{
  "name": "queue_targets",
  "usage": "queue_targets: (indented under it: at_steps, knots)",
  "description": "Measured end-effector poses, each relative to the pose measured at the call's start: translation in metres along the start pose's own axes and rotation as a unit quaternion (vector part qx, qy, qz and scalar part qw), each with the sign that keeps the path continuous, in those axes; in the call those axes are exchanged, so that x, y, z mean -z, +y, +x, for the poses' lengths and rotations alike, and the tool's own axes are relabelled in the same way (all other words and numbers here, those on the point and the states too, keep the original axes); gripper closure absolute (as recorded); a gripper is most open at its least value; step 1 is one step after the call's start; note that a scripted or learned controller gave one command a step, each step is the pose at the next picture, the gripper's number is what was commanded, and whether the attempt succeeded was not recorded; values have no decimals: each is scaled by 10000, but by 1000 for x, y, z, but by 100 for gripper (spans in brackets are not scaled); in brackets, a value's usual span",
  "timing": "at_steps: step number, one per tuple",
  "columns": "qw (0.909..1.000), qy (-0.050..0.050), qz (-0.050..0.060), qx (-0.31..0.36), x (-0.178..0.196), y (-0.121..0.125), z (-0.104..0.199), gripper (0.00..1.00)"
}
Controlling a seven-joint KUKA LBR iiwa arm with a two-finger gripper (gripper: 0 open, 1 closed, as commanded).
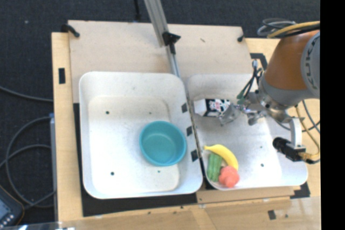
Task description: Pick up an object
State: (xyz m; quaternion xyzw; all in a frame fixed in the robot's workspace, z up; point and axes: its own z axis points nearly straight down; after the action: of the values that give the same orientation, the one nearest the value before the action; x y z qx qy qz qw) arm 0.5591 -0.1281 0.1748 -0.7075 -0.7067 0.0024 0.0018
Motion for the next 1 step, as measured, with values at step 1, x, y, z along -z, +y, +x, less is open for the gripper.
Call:
queue_targets:
  at_steps: [1]
  knots:
    - [10000,-3,-8,-3,-60,7,-1,0]
